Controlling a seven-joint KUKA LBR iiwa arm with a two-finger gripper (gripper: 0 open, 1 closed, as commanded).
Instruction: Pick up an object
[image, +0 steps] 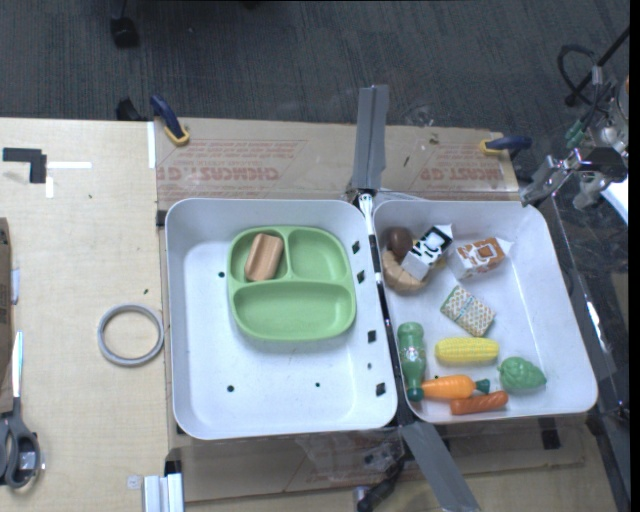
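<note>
Right now our gripper (562, 173) hangs just beyond the right bin's (565, 300) far right corner; whether it is spread or closed we cannot tell. Nearest inside that corner lies the small carton (478, 256), toward the bin's middle.

Lab bench: clamped cardboard (300, 160), tape roll (131, 333), scissors (18, 440).

Bench (80, 250) (two bins (200, 400), tape ring (130, 334))
</note>
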